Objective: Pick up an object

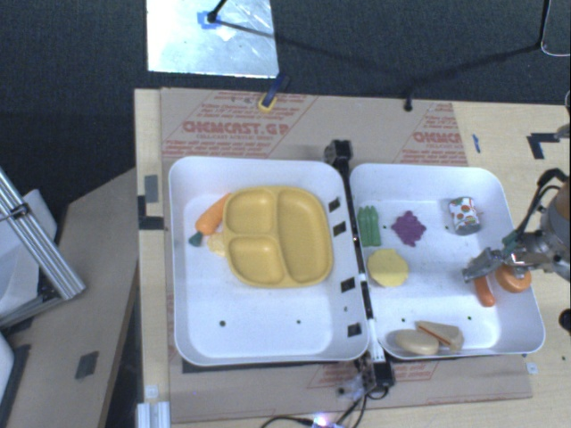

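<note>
The small orange-red sausage piece [484, 292] lies at the right bin's [446, 178] right edge, lower right of frame. I judge it light, rigid, smooth and slippery; grasp across its middle. The pincer [486, 266] hovers beside it; finger state undeterminable.

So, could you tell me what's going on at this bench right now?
A robot arm reaches in from the right, with its gripper low over the right bin, right by a small orange piece near the bin's right wall. Whether it has hold of anything cannot be told. That bin also holds a purple toy, a green piece, a yellow round and a small can. The left bin holds a yellow tray and a carrot.
</note>
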Motion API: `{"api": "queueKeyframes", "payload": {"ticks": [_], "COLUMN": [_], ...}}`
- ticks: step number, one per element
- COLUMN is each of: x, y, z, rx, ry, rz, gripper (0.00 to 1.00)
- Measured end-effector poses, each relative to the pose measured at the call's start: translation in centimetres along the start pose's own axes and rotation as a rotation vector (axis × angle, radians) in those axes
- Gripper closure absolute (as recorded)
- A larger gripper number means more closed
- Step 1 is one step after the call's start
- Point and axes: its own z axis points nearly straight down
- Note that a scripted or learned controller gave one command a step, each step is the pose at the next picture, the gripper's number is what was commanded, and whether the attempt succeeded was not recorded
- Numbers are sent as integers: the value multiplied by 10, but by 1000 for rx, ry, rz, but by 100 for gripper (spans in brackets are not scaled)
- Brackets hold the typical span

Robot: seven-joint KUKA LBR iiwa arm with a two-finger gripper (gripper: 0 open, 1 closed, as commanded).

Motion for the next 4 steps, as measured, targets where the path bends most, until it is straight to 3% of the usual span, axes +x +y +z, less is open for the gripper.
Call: {"api": "queueKeyframes", "payload": {"ticks": [1, 2, 3, 4], "x": [0, -3, -1, 4], "y": [3, 3, 12, 19], "z": [-6, 36, 65, 92], "rx": [-12, -9, -21, -22], "ry": [-4, -2, -4, 6], "rz": [-4, -3, -9, -11], "gripper": [0, 0, 0, 0]}}
